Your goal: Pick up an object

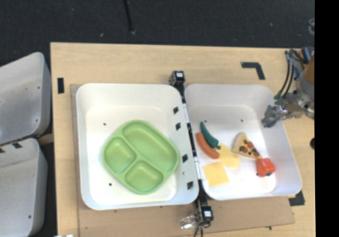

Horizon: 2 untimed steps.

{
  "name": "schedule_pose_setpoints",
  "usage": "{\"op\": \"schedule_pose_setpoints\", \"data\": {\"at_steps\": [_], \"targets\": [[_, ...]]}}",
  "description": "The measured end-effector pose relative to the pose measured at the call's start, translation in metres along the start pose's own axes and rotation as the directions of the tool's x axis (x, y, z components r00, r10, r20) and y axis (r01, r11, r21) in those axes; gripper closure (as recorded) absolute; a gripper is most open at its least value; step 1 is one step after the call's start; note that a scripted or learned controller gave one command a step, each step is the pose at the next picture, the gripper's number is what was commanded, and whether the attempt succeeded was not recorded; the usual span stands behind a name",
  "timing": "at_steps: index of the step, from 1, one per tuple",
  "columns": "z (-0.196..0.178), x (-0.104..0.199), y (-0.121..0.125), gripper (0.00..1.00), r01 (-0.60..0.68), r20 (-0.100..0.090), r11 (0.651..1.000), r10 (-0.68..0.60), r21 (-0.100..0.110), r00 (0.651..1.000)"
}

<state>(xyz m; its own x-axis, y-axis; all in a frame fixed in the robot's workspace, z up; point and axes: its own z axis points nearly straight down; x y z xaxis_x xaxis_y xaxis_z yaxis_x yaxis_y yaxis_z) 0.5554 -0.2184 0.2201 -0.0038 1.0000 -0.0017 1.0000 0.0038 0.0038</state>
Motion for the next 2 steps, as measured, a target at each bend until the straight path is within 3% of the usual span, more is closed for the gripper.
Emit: {"op": "schedule_pose_setpoints", "data": {"at_steps": [2], "targets": [[-0.003, 0.107, 0.038, 1.00, 0.003, -0.003, 1.000, -0.003, 0.004, 1.000]]}}
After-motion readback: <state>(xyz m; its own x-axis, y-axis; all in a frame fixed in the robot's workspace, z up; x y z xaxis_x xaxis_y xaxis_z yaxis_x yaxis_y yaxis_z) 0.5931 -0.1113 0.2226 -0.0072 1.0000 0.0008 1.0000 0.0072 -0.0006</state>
